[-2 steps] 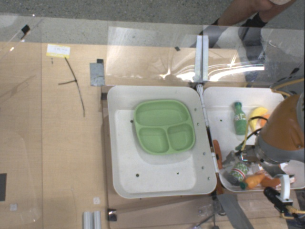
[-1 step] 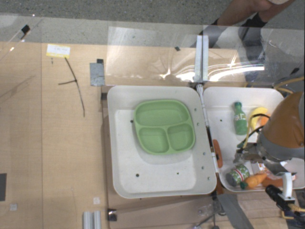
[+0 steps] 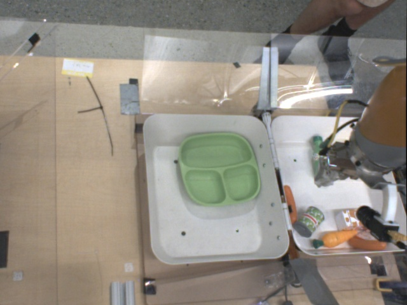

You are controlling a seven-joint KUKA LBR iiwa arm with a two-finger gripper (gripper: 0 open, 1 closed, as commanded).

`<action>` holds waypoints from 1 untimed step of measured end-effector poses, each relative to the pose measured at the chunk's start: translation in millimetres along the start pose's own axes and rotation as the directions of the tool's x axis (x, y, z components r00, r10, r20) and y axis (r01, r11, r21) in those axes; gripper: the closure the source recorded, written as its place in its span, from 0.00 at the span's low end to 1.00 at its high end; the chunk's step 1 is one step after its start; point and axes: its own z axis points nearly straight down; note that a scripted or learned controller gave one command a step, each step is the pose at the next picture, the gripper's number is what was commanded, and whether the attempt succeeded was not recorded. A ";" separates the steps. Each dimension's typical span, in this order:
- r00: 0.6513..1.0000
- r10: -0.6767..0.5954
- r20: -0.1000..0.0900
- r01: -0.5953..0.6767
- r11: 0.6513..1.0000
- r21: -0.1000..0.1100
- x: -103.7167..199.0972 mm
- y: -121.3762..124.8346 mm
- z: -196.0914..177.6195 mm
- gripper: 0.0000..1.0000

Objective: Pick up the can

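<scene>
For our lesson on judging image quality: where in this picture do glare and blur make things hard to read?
Camera view: bright glare streaks lie across the clear sheet behind the bins; the arm at the right is soft and out of focus; the can and green tray are evenly lit, with faint shadows.

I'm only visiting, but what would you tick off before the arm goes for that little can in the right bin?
1. Can located: ok. The can lies on its side near the right bin's front left corner.
2. Tool free of load: cannot tell. The tool is above the bin, further back than the can.
3. Tool over the can: not ok; it is off to the back.
4. Space around the can: not ok. A carrot lies close on its right and an orange stick on its left.
5. Green plate out of the way: ok, it sits in the left bin.
</scene>
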 end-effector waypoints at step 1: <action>1.000 0.000 0.000 0.000 1.000 0.001 -0.2 -0.2 0.5 0.00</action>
